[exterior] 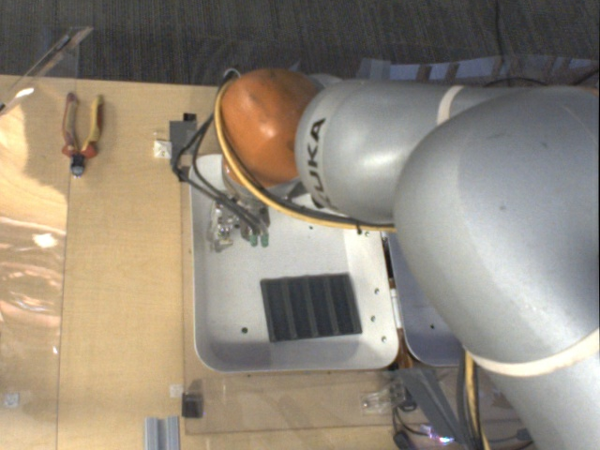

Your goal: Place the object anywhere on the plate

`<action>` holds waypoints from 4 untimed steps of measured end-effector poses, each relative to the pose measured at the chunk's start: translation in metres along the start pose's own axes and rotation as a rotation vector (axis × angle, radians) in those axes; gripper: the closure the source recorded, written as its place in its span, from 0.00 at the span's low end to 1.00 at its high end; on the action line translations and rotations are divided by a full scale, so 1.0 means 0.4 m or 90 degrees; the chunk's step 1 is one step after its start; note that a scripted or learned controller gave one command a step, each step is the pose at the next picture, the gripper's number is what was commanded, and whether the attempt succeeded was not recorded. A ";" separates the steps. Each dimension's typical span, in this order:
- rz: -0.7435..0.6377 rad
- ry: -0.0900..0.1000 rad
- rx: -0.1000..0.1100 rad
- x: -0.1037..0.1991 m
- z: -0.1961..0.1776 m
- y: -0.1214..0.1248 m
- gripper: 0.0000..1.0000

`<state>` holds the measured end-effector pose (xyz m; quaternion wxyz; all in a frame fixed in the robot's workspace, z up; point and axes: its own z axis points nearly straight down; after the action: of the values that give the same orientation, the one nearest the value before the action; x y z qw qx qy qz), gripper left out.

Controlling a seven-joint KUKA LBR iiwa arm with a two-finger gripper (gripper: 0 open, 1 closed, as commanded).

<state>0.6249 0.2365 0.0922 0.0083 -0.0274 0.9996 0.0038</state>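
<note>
Dark ribbed slab (309, 307) lies flat on the floor of the left bin (211, 345), in the lower middle of the frame, its grooves running up and down the picture. From here I cannot tell whether it is the object or the plate. It sits apart from the bin walls, and nothing touches it.

My pincer (236, 223) hangs over the upper left corner of that same bin, above and to the left of the slab and well apart from it. It is small and blurred, with a speck of green at its lower right, and I cannot tell whether it is open or closed. I see nothing held in it.

The arm (487, 204) comes in from the right and covers most of the upper right of the frame, its orange band (267, 125) just above the pincer. A sliver of the right bin (427, 337) shows beneath it.

On the counter (122, 279), in the upper left of the frame, lies a pair of pliers (82, 129) with red and yellow handles. A small black block (192, 404) sits just below the left bin's lower left corner.
</note>
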 end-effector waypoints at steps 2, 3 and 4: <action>0.058 0.006 0.002 -0.097 -0.248 -0.017 1.00; 0.058 0.006 0.002 -0.097 -0.249 -0.017 0.00; 0.359 0.004 0.005 -0.070 -0.013 -0.011 0.00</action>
<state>0.6532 0.2336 0.0979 0.0039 0.2522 0.9677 0.0018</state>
